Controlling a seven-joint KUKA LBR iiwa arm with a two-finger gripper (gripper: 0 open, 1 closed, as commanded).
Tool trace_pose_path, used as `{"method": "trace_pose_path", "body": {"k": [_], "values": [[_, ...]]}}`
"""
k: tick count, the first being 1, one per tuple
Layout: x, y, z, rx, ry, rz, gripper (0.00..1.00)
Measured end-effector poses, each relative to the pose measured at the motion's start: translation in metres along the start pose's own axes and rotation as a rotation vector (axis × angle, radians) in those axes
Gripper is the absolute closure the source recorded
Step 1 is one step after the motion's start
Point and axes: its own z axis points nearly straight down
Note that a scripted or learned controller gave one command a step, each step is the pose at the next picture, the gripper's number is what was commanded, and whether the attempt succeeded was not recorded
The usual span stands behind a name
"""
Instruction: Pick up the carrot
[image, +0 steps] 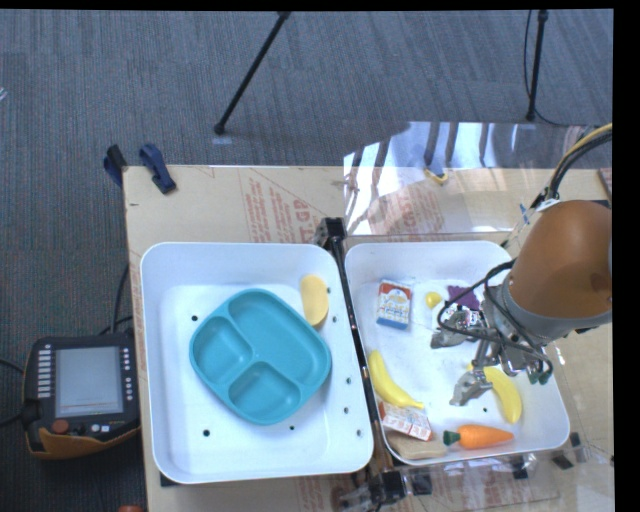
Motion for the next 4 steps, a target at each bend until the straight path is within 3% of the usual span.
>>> {"method": "trace_pose_path", "body": {"k": [1,2,3,4], "values": [[0.035,-0.005,0.034,0.006,-0.027,-0.301,0.00],[-0.025,-0.030,0.039,0.000,-0.001,-0.293,0.00],[0.021,-0.017,0.036,0.004,-0.011,-0.566,0.00],[-0.008,0.036,0.040,-0.005,0.002,-0.665,0.00]]}}
